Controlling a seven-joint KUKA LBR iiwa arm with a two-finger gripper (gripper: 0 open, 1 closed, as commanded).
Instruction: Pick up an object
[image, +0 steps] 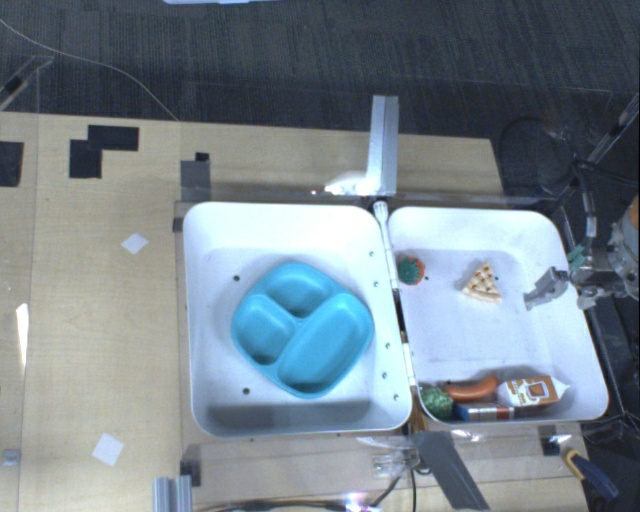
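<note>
Pizza slice (483, 283) just left of pincer (548, 288), apart

A pale wooden table (90, 330) carries 2 shallow white plastic bins side by side, the left bin (205, 330) touching the right bin (560, 250) along a shared edge. Black square markers (100, 148) sit on the table's far left. A grey metal post (384, 145) stands behind the bins. Dark carpet (300, 50) lies beyond.

blue tray (302, 328) in left bin (210, 250) | pizza slice (483, 283) in right bin (540, 235)
</note>
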